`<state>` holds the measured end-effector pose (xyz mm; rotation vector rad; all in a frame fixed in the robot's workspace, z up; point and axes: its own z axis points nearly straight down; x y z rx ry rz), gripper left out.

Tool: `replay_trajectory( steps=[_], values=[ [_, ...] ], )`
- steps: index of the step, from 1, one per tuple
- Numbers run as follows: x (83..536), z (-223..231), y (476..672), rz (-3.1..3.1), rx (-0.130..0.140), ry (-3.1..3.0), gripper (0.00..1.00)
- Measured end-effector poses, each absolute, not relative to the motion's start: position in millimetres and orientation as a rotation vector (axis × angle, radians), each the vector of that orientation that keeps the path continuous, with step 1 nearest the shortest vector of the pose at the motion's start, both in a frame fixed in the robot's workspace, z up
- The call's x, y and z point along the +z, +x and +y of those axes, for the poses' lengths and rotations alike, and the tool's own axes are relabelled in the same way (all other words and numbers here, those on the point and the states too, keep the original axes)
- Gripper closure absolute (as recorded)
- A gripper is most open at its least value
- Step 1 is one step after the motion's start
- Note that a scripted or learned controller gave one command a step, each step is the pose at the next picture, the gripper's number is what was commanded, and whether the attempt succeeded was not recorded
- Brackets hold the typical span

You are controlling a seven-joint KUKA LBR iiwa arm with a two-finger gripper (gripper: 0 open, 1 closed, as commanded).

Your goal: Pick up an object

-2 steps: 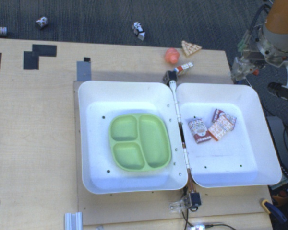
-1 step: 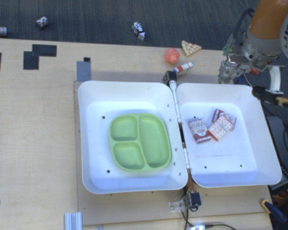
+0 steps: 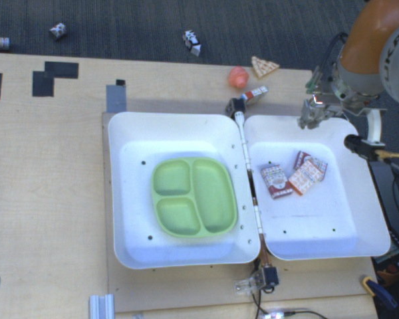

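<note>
Hand [image 3: 310,118] is hovering over the right bin's [image 3: 359,241] rim at 12 o'clock; finger state cannot be determined. Left bin [image 3: 130,198] is holding a green divided plate [image 3: 194,197] centrally. Right bin is carrying small printed packets [image 3: 294,176] near its centre, lying apart from the hand.

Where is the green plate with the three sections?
In the camera view, the green plate lies flat in the middle of the left bin. The small packets are in the right bin beside it, and the gripper is above that bin's far edge.
</note>
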<state>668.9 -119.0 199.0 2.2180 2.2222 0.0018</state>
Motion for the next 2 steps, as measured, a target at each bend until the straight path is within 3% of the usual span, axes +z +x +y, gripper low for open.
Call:
replay_trajectory(
  steps=[1,2],
  values=[
    [275,-187,669.5,2.219,0.005,2.214,1.0],
    [217,-147,669.3,2.227,0.004,2.215,1.0]
  ],
)
